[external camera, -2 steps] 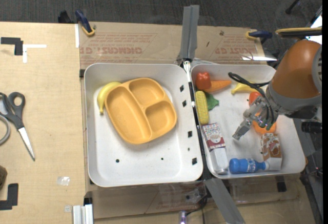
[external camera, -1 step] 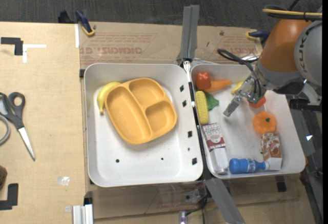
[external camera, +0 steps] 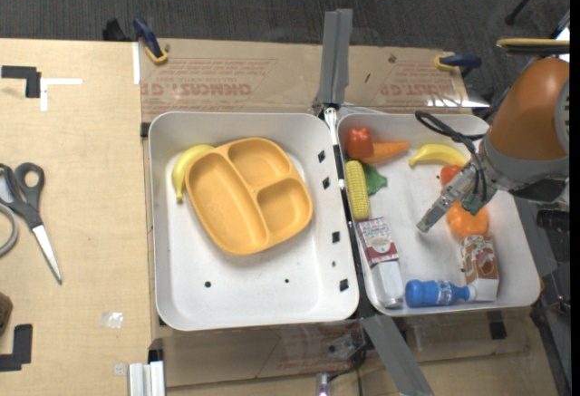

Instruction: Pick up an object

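My gripper [external camera: 439, 211] hangs over the right bin [external camera: 517, 294], just left of an orange fruit [external camera: 469, 222] and below a small red item [external camera: 450, 174]. It points down and to the left, toward bare bin floor. Nothing is seen held in it. Around it in this bin lie a yellow banana [external camera: 438, 154], a carrot [external camera: 390, 149], a red vegetable [external camera: 360, 140], a corn cob [external camera: 357, 188] on a green leafy piece [external camera: 375, 178], a small carton [external camera: 376, 240], a brown carton [external camera: 480, 260] and a blue bottle [external camera: 435, 293].
The left bin [external camera: 181, 294] holds a yellow divided plate [external camera: 251, 193] with another banana [external camera: 186, 166] tucked against its left edge. A clear bottle [external camera: 388, 281] lies by the divider. Scissors [external camera: 32, 213] rest on the bench at far left.
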